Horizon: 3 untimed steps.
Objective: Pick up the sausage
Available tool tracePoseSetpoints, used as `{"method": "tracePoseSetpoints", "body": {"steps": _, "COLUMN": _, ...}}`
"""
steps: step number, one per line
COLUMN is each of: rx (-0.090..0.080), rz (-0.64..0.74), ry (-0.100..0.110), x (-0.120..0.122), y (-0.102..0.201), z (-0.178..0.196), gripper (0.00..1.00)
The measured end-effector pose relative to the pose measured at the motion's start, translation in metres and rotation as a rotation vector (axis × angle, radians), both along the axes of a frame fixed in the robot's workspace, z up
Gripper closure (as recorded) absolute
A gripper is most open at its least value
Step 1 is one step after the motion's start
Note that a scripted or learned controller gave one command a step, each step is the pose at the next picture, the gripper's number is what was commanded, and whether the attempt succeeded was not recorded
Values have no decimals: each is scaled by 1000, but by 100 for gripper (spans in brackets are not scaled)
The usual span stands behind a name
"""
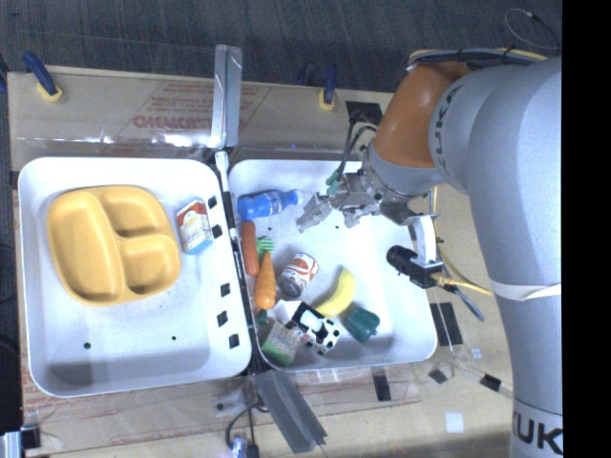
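The sausage (248, 246), a thin reddish-orange stick, lies along the left wall of the right bin (406, 337), just below a blue bottle (267, 203). A carrot (264, 289) with a green top lies right beside it. My gripper (329, 213) hovers over the upper middle of the right bin, to the right of the bottle and well right of and above the sausage. Its fingers are spread and nothing is between them.
The right bin also holds a tin can (298, 273), a banana (336, 292), a teal object (363, 324), a black-and-white toy (320, 334) and a green carton (280, 343). In the left bin (57, 370) sit a yellow divided plate (113, 241) and a small carton (194, 225).
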State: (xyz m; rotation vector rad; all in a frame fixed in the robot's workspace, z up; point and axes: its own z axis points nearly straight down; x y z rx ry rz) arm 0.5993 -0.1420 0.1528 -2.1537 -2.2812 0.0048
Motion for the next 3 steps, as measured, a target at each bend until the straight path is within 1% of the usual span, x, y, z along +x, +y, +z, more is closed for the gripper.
{"method": "tracePoseSetpoints", "body": {"steps": 1, "rx": 0, "rz": -171, "ry": 0, "x": -17, "y": 21, "z": -62, "gripper": 0}}
{"method": "tracePoseSetpoints", "body": {"steps": 2, "rx": -1, "rz": -359, "ry": 0, "x": 31, "y": 37, "z": -61, "gripper": 0}}
{"method": "tracePoseSetpoints", "body": {"steps": 3, "rx": -9, "rz": -643, "ry": 41, "x": 47, "y": 42, "z": -69, "gripper": 0}}
